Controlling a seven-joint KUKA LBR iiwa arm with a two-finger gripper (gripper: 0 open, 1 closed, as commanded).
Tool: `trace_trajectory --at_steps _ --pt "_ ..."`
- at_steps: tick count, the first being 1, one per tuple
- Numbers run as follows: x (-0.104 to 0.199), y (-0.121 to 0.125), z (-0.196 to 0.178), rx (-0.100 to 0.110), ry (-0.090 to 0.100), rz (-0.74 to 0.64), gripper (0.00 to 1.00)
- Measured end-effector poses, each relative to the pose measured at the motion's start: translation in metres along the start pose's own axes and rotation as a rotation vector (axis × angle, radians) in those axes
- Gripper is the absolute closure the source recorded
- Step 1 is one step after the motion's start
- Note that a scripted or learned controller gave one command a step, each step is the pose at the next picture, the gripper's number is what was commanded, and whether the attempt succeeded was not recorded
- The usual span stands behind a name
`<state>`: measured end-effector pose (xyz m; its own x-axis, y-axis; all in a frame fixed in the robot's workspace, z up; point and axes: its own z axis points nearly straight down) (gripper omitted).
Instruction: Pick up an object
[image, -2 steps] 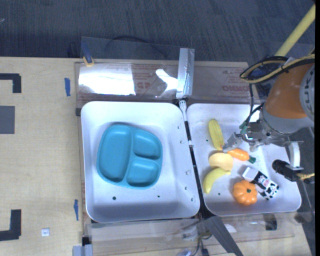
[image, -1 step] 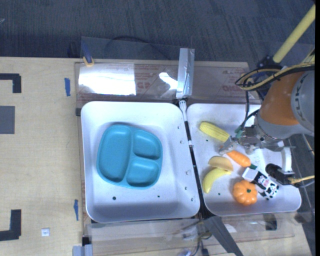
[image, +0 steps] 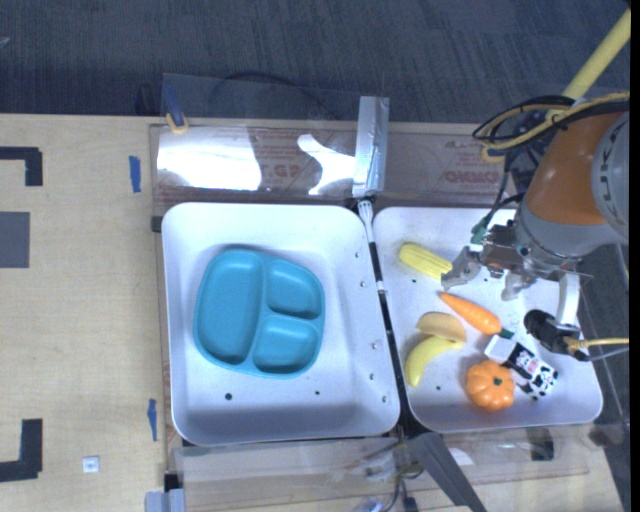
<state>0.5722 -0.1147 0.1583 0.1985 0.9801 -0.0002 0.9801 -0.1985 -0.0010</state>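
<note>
Over the right bin (image: 590, 400), toward the worktop's far right corner, the gripper (image: 487, 268) hangs low on the arm (image: 570, 185). Its fingers stand apart and released, with nothing between them; one tip points down toward the corn (image: 424, 261), the other sits above the carrot (image: 470, 312).

The step in hand looks like the approach: the gripper is near the things but grasps none of them yet. I judge the carrot or the corn to be the likely target, since both lie just beside the fingertips. The next move calls for settling over one thing alone, dropping until the fingers straddle it across its narrow side, then closing and lifting straight up. The carrot lies aslant, so the wrist may need turning to match it.

By count, the right bin holds one corn, one carrot, two bananas (image: 432, 345) lying close together near the bin's left wall, one pumpkin (image: 490, 386) by the near edge, and one small black-and-white cow (image: 527, 368) touching the pumpkin's right side. The left bin (image: 200, 420) holds one blue tray (image: 260, 310) with three compartments.
</note>
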Motion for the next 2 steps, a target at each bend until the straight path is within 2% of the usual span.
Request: trace_trajectory --at_steps 1,2 --pt "-0.028 -0.015 0.072 -0.004 0.001 0.024 0.0" --pt "-0.03 -0.004 0.006 0.0 -0.001 -0.002 0.0"
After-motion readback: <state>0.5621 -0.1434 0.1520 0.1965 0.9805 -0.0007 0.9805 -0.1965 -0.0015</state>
